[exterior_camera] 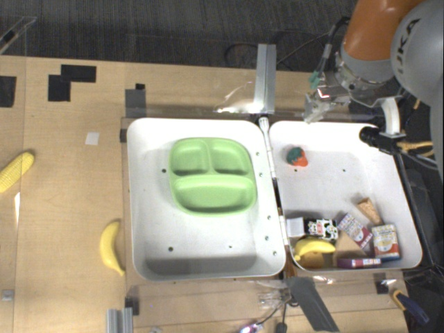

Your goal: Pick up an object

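Nearest the camera, along the front wall of the right-hand shallow white bin (402,186), lies a crowded row: a yellow banana-shaped toy (313,250), a small black-and-white carton (320,229), a few printed snack packets (355,229) and a small red-and-white box (386,241), all touching or just beside one another. These look light; the packets are likely soft and slippery, and the wall close behind them leaves little room for a finger on that side. Farther back, well apart from the rest, sits a small red-and-green toy resembling a strawberry (297,157), near the divider between the bins. It is the easiest target in my judgement: light, probably firm plastic, rounded so it could roll, best pinched across its middle from straight above, with bare floor all round except toward the divider. In the left white bin (139,186) rests a green three-compartment plastic tray (211,174). Farthest off, the two-finger gripper (320,101) hangs over the right bin's back rim; whether it is parted or closed I cannot tell.
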You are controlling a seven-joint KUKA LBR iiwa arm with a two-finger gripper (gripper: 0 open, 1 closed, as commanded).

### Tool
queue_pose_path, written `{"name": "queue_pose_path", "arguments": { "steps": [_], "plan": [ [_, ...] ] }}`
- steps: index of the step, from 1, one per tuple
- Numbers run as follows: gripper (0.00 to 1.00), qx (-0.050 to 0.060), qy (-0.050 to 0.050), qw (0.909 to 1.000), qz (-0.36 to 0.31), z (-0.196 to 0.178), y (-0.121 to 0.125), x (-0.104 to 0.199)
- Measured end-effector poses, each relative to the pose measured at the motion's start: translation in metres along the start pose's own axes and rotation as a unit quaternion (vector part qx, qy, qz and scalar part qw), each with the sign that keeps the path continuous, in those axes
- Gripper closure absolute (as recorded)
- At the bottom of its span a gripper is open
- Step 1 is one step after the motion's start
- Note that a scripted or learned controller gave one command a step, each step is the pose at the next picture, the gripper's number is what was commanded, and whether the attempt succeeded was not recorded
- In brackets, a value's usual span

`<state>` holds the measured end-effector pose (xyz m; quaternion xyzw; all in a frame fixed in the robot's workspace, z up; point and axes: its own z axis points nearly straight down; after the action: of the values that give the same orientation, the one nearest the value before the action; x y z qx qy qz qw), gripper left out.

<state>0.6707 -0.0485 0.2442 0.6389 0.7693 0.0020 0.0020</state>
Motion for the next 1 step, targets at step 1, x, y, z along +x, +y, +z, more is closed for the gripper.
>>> {"name": "queue_pose_path", "arguments": {
  "steps": [1],
  "plan": [
    [1.0, 0.002, 0.0, 0.9992, 0.041, 0.021, -0.0013, -0.0048]
  ]
}}
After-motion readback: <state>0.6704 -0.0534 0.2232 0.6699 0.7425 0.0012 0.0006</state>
